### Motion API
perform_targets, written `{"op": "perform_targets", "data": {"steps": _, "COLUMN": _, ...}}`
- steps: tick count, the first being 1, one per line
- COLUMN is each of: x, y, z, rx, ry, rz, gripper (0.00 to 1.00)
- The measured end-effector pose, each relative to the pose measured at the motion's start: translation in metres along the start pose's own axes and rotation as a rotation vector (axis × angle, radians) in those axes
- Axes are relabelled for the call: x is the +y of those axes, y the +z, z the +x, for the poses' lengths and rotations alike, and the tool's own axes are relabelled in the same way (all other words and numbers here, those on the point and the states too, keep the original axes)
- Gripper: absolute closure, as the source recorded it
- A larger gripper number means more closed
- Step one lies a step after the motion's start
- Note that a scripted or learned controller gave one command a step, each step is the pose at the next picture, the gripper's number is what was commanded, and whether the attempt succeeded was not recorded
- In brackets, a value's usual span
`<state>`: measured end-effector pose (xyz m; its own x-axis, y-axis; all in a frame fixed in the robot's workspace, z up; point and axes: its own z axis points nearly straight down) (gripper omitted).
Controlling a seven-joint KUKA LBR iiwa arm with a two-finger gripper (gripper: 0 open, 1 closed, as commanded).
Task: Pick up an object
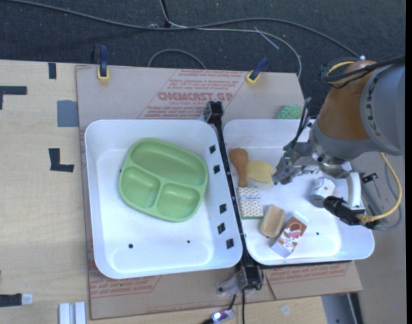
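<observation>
The right bin (341, 248) holds several small items: a brown drumstick-shaped piece (239, 163), a yellow wedge (259, 172), a patterned square packet (249, 202), a tan block (271, 220) and a red-and-white carton (290, 235). My gripper (285, 170) hangs low over the bin, just right of the yellow wedge, with its dark fingers pointing down and left. Nothing shows between them. The grey arm with its orange band (344, 110) reaches in from the right.
The left bin (98, 201) carries a green divided plate (163, 179). A black divider (223, 181) runs between the bins. A green ball (288, 112) lies behind the right bin. Cables (381, 211) trail by the arm's wrist at the right.
</observation>
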<state>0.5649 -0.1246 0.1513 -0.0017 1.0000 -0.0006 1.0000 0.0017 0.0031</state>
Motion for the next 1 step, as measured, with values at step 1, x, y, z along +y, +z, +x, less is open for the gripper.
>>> {"op": "perform_targets", "data": {"steps": 1, "x": -0.0052, "y": -0.0463, "z": 0.0055, "rx": 0.0, "ry": 0.0, "rz": 0.0, "gripper": 1.0}}
